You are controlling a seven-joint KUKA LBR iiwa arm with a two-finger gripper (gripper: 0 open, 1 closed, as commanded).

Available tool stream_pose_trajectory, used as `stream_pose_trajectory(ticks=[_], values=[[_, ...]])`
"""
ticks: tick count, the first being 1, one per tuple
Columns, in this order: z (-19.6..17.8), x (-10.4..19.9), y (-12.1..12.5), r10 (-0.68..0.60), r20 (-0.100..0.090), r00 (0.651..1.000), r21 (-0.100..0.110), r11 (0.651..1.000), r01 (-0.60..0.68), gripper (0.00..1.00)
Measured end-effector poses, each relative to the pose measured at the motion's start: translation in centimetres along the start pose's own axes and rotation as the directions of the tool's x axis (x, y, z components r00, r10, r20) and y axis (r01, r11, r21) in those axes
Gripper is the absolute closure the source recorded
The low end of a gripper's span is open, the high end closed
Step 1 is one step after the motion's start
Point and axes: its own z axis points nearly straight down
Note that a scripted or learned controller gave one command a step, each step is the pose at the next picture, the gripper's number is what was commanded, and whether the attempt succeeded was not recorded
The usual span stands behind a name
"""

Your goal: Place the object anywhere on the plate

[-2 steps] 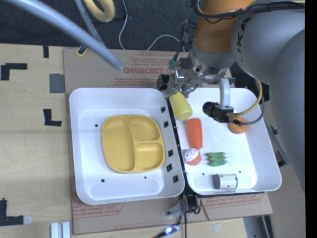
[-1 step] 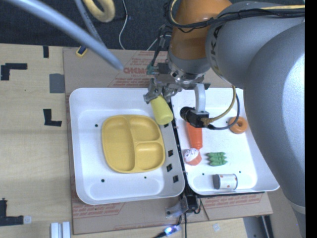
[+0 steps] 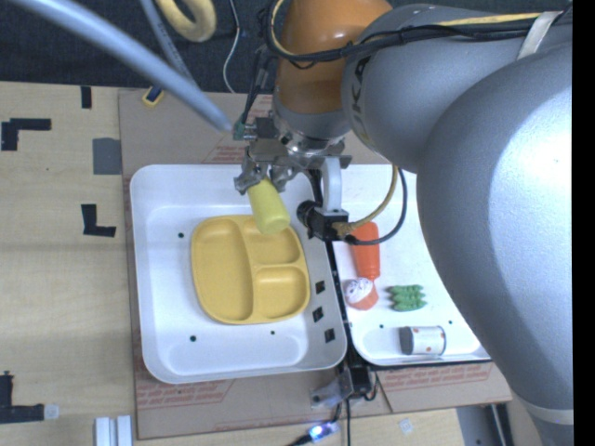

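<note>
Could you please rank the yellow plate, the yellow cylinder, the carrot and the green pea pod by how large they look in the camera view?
1. Yellow plate, clearly largest.
2. and 3. Yellow cylinder and carrot: they look alike in size, and the cylinder sits higher, at the gripper, so I will not rank them.
4. Green pea pod, smallest.

No legible text or labels; small can (image 3: 423,340) perhaps printed, too blurred to read.
</note>
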Motion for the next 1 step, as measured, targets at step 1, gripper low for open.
stream_pose_trajectory(ticks=[1], values=[[-0.02, -0.07, -0.01, 0.000, -0.001, 1.000, 0.001, 1.000, 0.000, 0.00]])
